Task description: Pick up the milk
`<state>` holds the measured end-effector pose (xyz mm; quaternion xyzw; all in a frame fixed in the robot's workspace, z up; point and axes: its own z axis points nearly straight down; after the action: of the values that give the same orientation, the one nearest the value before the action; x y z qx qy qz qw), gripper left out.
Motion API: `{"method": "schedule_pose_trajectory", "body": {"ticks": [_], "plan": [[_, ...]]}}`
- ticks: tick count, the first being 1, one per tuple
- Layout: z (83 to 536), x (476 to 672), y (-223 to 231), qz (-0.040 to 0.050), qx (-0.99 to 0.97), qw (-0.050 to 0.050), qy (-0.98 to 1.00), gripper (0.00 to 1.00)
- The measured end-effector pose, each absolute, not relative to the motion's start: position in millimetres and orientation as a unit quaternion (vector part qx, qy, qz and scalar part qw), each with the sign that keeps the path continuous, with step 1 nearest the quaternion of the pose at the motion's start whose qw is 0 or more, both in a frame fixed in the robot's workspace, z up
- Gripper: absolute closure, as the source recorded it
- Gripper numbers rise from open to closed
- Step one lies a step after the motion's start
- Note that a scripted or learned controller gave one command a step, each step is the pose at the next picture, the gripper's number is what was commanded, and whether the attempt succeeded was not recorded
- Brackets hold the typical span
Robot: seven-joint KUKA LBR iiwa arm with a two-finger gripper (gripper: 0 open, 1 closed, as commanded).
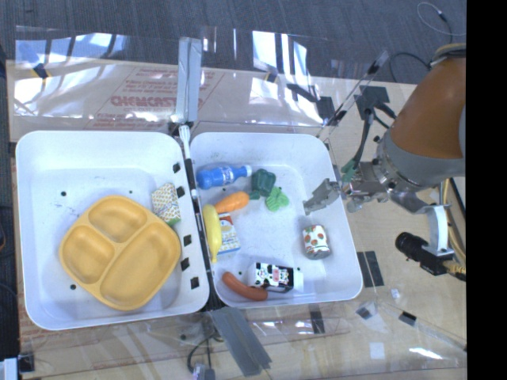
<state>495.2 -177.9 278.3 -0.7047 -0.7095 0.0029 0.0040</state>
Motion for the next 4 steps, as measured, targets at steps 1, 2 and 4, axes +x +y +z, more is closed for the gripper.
{"method": "schedule_pose_trajectory", "body": {"ticks": [1,2,4], "plan": [[134,480.6,-142,0.0031,-0.721,0.005,-0.693,0.00],[89,476.0,-177,-0.0010,-0.657,0.007,-0.754,0.00],[96,475.1,-176,0.0007,-0.655,0.011,-0.756,0.00]]}}
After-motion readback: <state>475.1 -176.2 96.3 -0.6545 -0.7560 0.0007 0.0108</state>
